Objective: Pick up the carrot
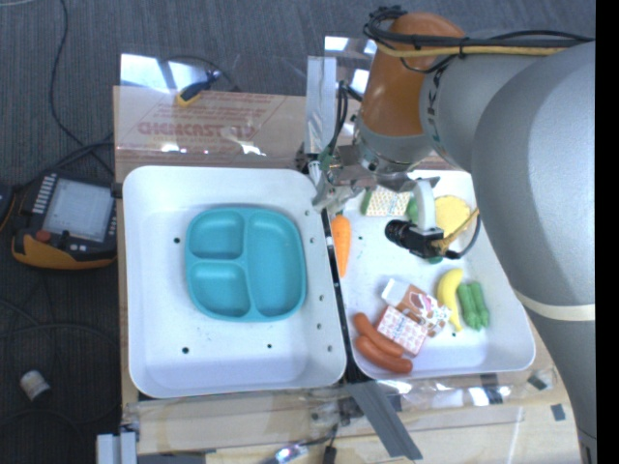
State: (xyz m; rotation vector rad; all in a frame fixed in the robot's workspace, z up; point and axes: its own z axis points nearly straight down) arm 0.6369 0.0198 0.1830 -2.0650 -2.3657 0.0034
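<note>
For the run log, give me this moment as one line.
task: pick up carrot | carrot: right bin, left edge, not lifted | gripper: just above carrot

Carrot (340, 243): orange, tapered, small green stub at the top end. Lying lengthwise in the right bin (503, 356), hard against that bin's left wall, in its upper left part. Thick end toward the bin's far rim, pointed tip toward its near rim.

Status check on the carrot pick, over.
Gripper low over the right bin's left edge, just above the carrot. Carrot lies against the bin wall. Nothing on top of it.
</note>
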